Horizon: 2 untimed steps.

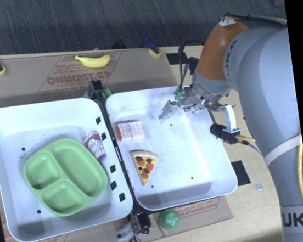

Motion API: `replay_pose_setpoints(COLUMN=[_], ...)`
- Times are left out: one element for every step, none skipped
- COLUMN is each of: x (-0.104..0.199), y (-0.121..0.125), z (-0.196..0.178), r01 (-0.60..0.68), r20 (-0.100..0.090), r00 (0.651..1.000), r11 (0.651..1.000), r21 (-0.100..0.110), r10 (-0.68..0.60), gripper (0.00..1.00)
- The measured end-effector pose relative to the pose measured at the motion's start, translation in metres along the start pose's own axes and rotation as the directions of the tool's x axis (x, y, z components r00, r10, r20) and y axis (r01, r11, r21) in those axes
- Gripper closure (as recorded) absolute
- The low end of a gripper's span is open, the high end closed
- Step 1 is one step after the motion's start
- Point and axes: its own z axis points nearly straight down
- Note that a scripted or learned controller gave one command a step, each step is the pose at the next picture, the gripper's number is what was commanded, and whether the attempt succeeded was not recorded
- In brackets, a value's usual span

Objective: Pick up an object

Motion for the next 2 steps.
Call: replay_pose_setpoints(x=[0.036, 0.055], y=[-0.090, -0.160], z=[0.005, 0.011], r01=[-0.005, -0.004], r20=[-0.001, -0.001], r00=[1.000, 1.000], r11=[1.000, 1.000], r21=[0.004, 0.003], r10=[0.005, 0.004], gripper=[0.00, 0.00])
